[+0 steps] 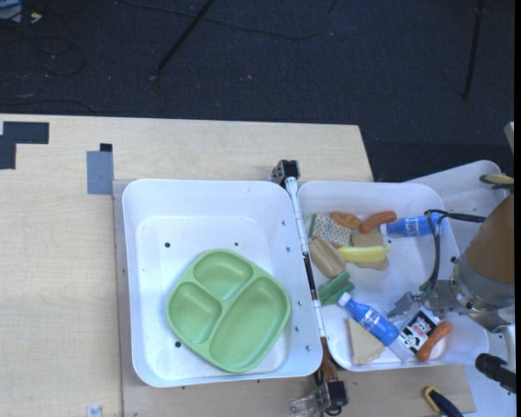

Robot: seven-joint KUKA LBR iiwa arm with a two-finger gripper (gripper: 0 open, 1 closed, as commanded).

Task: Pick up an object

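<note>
Left bin [143, 233]: holds a green divided plate [229, 309], well apart from the arm; no risk there.
Right bin [391, 191]: crowded with small items, so a descent may shove neighbours instead of grasping one.
Arm [495, 250]: leans over the right bin's near-right corner; it could clip the rim.
Blue bottle [370, 318]: lies tilted, just beside a pale wedge [362, 344]; likely to roll away.
Gripper [421, 301]: near the bin floor; whether the jaws are spread or pressed together cannot be told.
Black-and-white packet [418, 327]: just beside the gripper, touching an orange sausage [436, 340]; a pinch may catch both or neither.
</note>
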